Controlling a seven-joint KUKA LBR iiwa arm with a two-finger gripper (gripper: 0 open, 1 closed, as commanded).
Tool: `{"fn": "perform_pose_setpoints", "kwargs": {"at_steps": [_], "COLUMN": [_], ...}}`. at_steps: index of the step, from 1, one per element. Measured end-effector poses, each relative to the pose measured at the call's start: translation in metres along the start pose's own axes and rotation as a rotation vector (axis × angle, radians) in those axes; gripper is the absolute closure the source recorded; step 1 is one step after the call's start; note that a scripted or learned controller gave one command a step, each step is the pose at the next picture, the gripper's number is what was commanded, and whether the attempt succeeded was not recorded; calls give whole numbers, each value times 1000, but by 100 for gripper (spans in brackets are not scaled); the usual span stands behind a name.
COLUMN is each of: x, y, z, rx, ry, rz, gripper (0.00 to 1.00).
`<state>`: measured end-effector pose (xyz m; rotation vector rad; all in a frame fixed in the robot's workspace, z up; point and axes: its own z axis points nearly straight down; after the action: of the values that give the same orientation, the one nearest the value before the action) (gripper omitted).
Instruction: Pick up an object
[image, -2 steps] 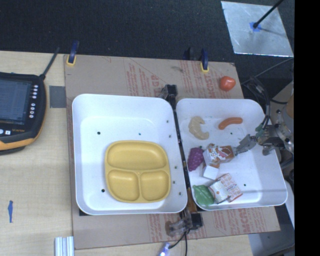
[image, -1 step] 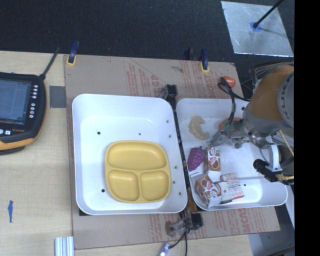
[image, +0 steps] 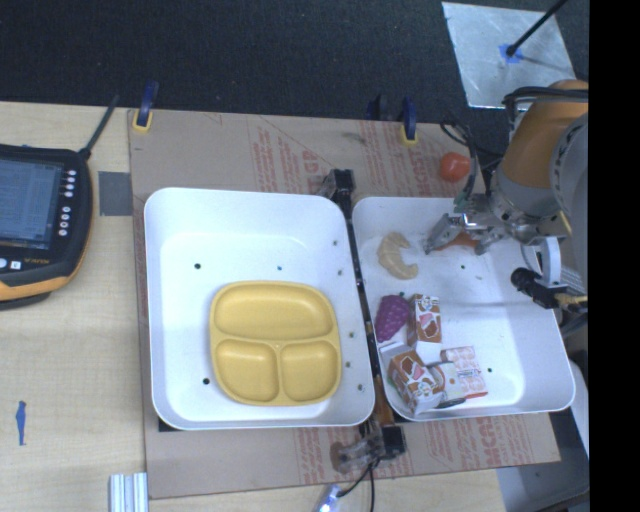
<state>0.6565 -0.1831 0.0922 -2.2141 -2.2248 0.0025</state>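
One claw (image: 462, 232), croissant (image: 398, 255) just left

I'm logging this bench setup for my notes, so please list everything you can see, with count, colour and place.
bins: 2, white, side by side on the bench
divided tray: 1, yellow, left bin
pastry: 1, pale tan, right bin, upper left
grapes: 1 bunch, purple, right bin, left side
cartons: about 3, red and white, right bin, lower left
ball: 1, red-orange, on cardboard above right bin
handheld controller: 1, black and orange, far left
clamps: 2, blue, top edge of cardboard
arm: 1, grey with orange band, right
gripper: 1, over right bin's upper part
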Motion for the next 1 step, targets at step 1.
{"fn": "perform_pose_setpoints", "kwargs": {"at_steps": [1], "x": [-29], "y": [0], "z": [0], "rx": [-2], "ry": [-2], "rz": [2], "gripper": [0]}}
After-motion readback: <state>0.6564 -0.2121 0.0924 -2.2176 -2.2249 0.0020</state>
